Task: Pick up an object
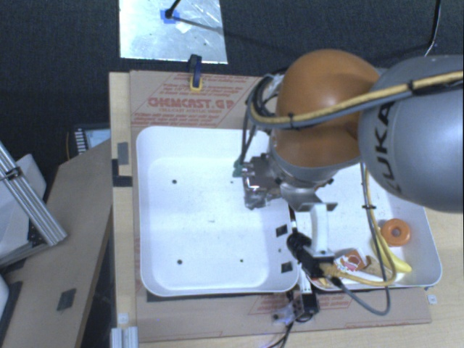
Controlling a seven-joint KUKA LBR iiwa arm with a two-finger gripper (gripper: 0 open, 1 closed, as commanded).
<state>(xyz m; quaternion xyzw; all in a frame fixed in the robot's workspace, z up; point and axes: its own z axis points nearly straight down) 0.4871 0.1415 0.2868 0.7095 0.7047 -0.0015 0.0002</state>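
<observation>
My gripper (254, 185) hangs low at the right edge of the left bin (148, 194), close to the divide between the two bins. The orange wrist band (322, 100) and grey arm body (413, 136) cover most of the right bin (433, 265). In that bin's near right corner lie an orange round object (395, 231), a yellow banana-shaped object (388, 258) and a small red and white object (352, 259). I see nothing between the gripper and the left bin's white floor.
Both bins rest on a cardboard sheet with red print (181, 101). A shiny metal sheet (172, 20) lies behind it, with a yellow clamp (195, 77) at its front edge. Cables (304, 307) trail over the front edge. An aluminium bar (25, 201) stands at the left.
</observation>
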